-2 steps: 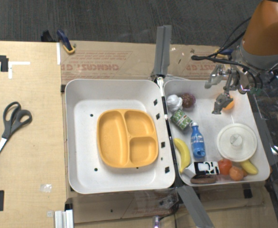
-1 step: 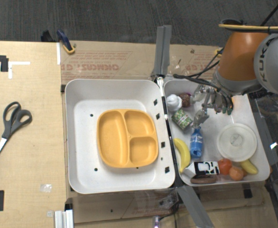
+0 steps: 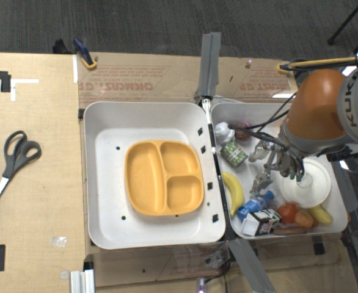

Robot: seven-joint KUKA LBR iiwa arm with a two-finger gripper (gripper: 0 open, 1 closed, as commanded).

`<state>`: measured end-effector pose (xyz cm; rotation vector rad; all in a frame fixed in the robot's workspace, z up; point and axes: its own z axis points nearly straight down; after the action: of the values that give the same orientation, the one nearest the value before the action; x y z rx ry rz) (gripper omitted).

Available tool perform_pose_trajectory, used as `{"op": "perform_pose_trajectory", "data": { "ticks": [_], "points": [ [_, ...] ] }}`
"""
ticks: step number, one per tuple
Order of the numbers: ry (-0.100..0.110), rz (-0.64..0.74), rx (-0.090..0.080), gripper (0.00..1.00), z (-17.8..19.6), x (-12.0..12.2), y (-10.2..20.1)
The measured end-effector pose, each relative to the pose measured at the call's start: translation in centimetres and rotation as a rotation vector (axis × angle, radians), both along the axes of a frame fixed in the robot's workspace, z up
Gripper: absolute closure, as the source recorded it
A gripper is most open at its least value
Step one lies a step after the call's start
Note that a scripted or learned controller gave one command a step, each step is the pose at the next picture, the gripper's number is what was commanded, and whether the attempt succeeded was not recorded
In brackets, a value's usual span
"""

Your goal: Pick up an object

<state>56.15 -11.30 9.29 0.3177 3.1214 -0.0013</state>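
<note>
While the grey arm with its orange band reaches in from the right, its hand hangs low over the middle of the right bin, pointing down among the clutter. Whether the hand is open or closed I cannot tell, because the metal parts and dark cables at the wrist blur together, and nothing can be seen gripped in it.

Objects to pick lie all through the right bin. Just left of the hand sits a small green packet, with a crumpled silvery item beyond it near the bin's far left corner. A banana lies along the left wall. Below the hand, a blue item rests against a small white-and-black box near the front edge. A round white object lies just right of the hand, partly under the wrist. Along the front right are a red-orange piece, a brown one below it, and a yellow piece.

Beside it, the left bin holds a yellow divided plate with three compartments, lying flat near its centre.

On the counter to the left, well apart from both bins, lie black-handled scissors.
</note>
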Motion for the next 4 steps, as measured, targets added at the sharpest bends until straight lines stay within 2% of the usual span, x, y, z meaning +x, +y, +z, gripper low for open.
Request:
{"op": "perform_pose_trajectory", "data": {
  "ticks": [1, 2, 3, 4],
  "points": [
    [-0.001, -0.236, 0.000, 0.00, 11.6, 4.5, -6.3],
    [-0.001, -0.294, 0.000, 0.00, 2.4, 8.0, -9.7],
    [-0.003, -0.411, 0.001, 0.00, 0.2, 8.6, -9.8],
    [-0.010, -0.408, -0.001, 1.00, 1.3, 8.8, -9.8]
  ]
}}
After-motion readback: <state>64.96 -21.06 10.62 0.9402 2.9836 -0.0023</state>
